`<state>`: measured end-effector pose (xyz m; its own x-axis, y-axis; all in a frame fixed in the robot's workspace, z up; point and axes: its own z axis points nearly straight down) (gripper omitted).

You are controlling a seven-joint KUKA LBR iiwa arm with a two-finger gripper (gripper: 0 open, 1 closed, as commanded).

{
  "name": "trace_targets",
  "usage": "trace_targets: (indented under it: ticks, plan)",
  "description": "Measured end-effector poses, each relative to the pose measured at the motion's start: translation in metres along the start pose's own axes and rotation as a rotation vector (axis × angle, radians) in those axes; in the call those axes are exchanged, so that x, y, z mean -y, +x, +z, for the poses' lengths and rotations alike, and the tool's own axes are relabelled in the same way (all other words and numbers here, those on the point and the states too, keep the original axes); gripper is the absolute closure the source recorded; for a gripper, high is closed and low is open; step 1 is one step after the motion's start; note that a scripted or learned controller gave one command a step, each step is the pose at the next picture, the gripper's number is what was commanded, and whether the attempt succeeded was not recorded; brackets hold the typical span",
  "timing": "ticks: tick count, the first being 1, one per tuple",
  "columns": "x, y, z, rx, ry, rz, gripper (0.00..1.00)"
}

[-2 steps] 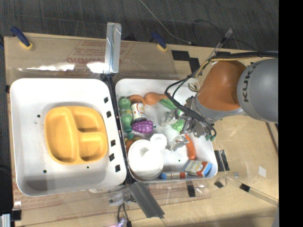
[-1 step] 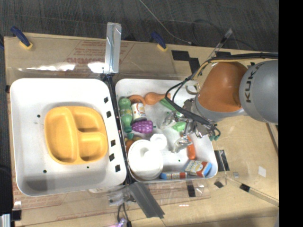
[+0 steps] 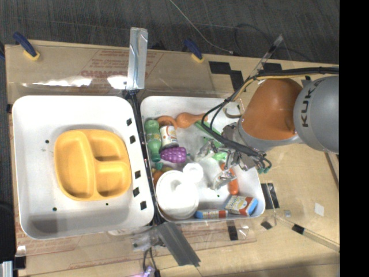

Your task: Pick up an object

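**Plastic clutter in the right bin, arm low over it**

Plastic toys, by the look of them, fill the right bin (image 3: pixel 256 209), and most should be light and stiff, easy to lift but apt to slide on a smooth side. Nearest the front rim lie a small red and white box (image 3: pixel 240 205) and a blue-ended marker (image 3: pixel 210 214); the box offers flat faces, the better hold. Just behind, a white cup (image 3: pixel 176 194) sits at the front left; its round, glossy wall would likely slip unless taken across the rim. Further back, purple grapes (image 3: pixel 174 154) rest near the middle, bumpy and probably the surest grip. Green bottle-like pieces (image 3: pixel 153 137) stand along the left wall, and a tan gourd (image 3: pixel 187 119) lies at the far end.

The gripper (image 3: pixel 226 167) hangs low among the pieces on the right side, near an orange bit (image 3: pixel 233 185). Whether its tips are apart or together I cannot tell; clutter and cables hide them, and nothing is plainly held.

In the left bin (image 3: pixel 34 212) lies only a yellow divided tray (image 3: pixel 92 163), well apart from the arm.
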<state>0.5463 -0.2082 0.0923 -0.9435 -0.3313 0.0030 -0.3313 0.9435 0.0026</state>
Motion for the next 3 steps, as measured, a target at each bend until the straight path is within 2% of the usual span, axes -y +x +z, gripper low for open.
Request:
trace_targets:
  ticks: [1,2,3]
  plan:
    - [-0.009,0.033,-0.001,0.008,0.006,0.027,0.0]
    - [-0.008,0.029,-0.013,0.015,0.014,0.023,1.0]
    - [0.005,-0.007,-0.114,0.011,0.009,0.107,1.0]
